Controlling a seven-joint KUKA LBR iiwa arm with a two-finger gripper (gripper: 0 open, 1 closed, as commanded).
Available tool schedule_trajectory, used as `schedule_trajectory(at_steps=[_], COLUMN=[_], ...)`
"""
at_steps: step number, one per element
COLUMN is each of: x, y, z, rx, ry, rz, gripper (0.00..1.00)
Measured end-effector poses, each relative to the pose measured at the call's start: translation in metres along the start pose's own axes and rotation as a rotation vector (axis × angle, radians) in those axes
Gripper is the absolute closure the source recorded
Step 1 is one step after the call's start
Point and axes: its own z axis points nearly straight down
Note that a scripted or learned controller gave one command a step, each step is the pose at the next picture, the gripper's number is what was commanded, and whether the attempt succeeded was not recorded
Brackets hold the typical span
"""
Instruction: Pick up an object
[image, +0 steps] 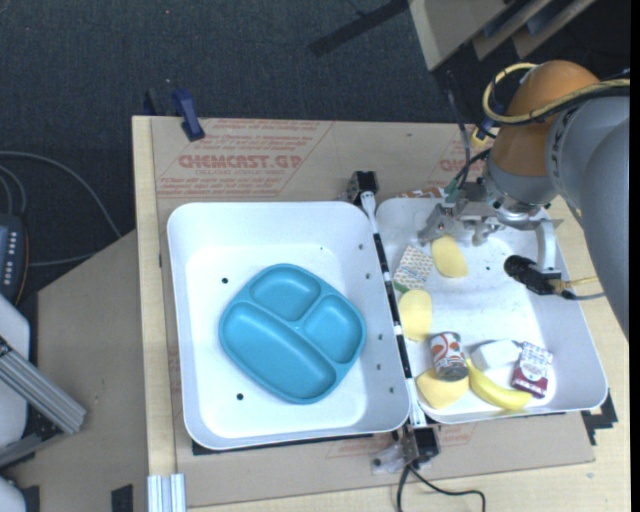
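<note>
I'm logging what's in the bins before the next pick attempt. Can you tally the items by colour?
Blue: 1, the divided plate in the left bin.
Yellow: 4, the two lemon-like pieces, the banana, the yellow piece beside it.
Red and white: 2, the can, the small packet.
Total: 7.
</note>
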Motion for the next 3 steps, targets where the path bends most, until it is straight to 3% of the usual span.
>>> schedule_trajectory(at_steps=[1,2,3], x=[0.01,0.01,0.01], y=[-0.001,0.0,0.0], z=[0.011,0.0,0.0], rx=[0.002,0.0,0.0], ry=[0.002,0.001,0.001], rz=[0.0,-0.001,-0.001], gripper=[0.0,1.0,0.0])
